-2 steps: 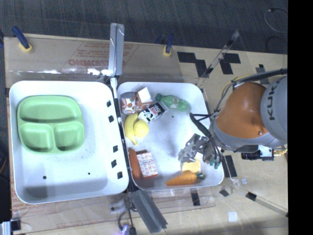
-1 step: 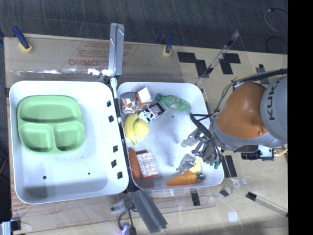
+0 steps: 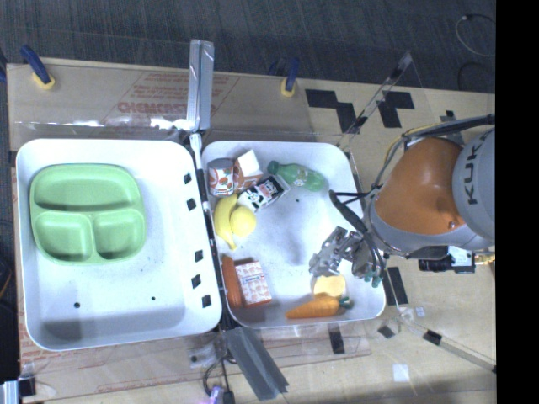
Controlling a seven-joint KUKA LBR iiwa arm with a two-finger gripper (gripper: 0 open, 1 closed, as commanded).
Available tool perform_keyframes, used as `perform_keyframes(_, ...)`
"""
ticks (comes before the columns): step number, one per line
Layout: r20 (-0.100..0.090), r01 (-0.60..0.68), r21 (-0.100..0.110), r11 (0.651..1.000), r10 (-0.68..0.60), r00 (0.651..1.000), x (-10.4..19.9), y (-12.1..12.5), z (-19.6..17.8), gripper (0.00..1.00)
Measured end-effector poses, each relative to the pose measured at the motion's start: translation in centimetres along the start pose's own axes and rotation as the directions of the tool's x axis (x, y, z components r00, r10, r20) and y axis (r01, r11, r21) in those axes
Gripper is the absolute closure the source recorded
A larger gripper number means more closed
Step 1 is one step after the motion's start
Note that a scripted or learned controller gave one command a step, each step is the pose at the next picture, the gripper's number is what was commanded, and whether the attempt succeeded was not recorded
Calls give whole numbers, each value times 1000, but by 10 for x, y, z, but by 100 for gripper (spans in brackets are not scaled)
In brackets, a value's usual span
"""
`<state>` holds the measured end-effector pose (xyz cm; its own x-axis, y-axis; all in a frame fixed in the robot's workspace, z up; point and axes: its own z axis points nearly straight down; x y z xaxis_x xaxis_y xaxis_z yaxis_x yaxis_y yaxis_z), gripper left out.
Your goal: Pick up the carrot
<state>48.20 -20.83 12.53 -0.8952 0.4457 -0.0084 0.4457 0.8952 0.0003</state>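
The orange carrot (image 3: 313,309) lies flat along the front wall of the right bin (image 3: 286,225), its tip pointing left. A yellow cheese-like wedge (image 3: 329,286) rests just behind it. My gripper (image 3: 335,255) hangs over the right part of that bin, a little behind the wedge and the carrot, with nothing seen between its fingers. The grey arm with its orange band (image 3: 418,194) reaches in from the right.
The right bin also holds a banana (image 3: 232,221), a red-and-white box (image 3: 250,283), a green bottle (image 3: 297,176), a small can (image 3: 221,179) and small cartons (image 3: 261,194). A green divided tray (image 3: 86,211) sits in the left bin (image 3: 109,310).
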Motion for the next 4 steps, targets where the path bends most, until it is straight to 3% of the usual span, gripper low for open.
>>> perform_keyframes(1,0,0,0,1000,0,1000,0,0,0,0)
perform_keyframes(2,-3,11,0,1000,-11,1000,3,-3,32,0)
perform_keyframes(3,-7,-97,1,995,97,995,9,8,14,0)
perform_keyframes(4,2,237,-4,972,-237,972,1,0,30,0)
